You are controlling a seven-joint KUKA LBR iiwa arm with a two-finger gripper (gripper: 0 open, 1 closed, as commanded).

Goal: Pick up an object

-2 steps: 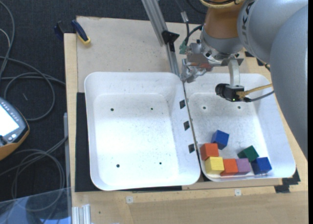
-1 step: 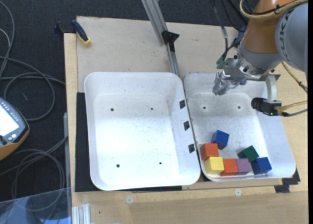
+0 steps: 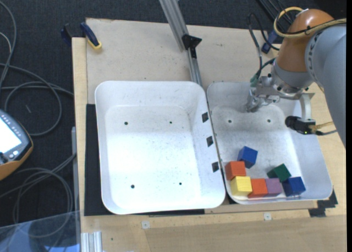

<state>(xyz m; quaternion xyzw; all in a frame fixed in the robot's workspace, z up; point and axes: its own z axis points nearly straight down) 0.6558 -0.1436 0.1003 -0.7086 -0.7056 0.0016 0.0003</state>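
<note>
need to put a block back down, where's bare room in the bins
The left bin has a bare floor from wall to wall. In the right bin, the middle strip between the claw at the far end and the blue cube is free. Its near edge is crowded with blocks, from orange cube to dark blue cube.

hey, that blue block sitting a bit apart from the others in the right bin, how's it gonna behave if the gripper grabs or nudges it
The blue block looks like a small rigid cube, so it probably won't flex or roll. Its flat faces should suit the gripper. It sits turned at an angle near the orange block, so a nudge may slide it into that neighbour.
</note>
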